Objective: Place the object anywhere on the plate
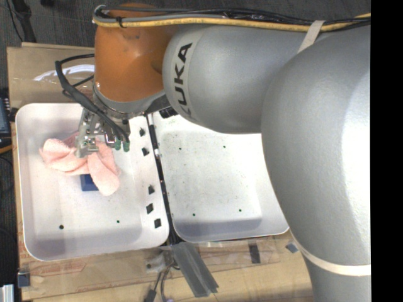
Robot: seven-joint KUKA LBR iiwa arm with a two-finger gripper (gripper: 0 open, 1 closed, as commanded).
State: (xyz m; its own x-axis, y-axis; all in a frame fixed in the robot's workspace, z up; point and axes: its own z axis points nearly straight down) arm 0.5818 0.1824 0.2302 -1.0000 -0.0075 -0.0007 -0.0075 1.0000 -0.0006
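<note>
Nearest the camera stood the grey arm (302,118), its bulk covering the right side of the bench and much of the right bin's far and right edges. Its orange band (126,55) sat above the far edge of the left bin, with black cables looped beside it.

Below the arm, the bench (113,266) carried two shallow white bins side by side. Of these, the right bin (214,187) showed a bare white floor with a few small dark specks. Alongside it, the left bin (38,231) held the items noted below, all in its far half, towards the middle.

Within the left bin lay a pink cloth (75,159), crumpled, with one fold trailing towards the near edge. A small blue object (87,182) lay at the near side of that cloth, touching it and partly covered by it.

The gripper (94,140) hung directly over the cloth, at or very close to its surface. Whether the fingers were open or closed could not be told from this view, nor whether anything sat between them. No plate could be identified with certainty; a pale curved shape (60,75) lay on the bench beyond the left bin's far edge, too indistinct to name.
</note>
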